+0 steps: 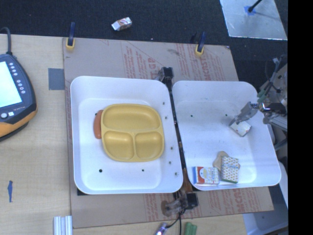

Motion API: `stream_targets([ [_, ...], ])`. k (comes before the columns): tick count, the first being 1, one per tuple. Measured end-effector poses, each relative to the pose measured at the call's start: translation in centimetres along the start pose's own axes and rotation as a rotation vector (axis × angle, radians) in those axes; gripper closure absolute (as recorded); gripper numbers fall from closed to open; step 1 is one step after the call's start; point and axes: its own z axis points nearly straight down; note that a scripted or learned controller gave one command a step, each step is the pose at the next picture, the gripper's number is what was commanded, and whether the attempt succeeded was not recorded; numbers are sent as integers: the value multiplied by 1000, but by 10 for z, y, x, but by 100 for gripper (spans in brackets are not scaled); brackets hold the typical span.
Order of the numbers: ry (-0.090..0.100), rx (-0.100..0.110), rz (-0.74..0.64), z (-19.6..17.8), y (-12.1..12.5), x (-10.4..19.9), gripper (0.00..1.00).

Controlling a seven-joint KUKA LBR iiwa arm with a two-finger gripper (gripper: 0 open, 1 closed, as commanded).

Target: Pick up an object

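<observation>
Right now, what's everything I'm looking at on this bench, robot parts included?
Shallow white plastic bins: two, side by side.
Yellow divided plastic tray: one, left bin.
Orange-red item: one, tucked under the tray's left edge.
Small printed cartons: two, right bin's near edge; a tan piece behind them.
Small white block: one, right bin, at the gripper.
Orange-edged control tablet: one, far left.
Gripper: one, grey, over right bin.

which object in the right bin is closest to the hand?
The small white block, alone mid-bin right at the hand. The red-and-white carton and patterned packet sit together at the bin's near edge.
</observation>
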Motion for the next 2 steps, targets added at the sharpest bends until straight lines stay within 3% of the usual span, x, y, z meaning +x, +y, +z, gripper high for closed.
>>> stream_targets([
  [1, 0, 1, -2, 112, -46, 30, 0],
  [2, 0, 2, -3, 160, -20, 32, 0],
])
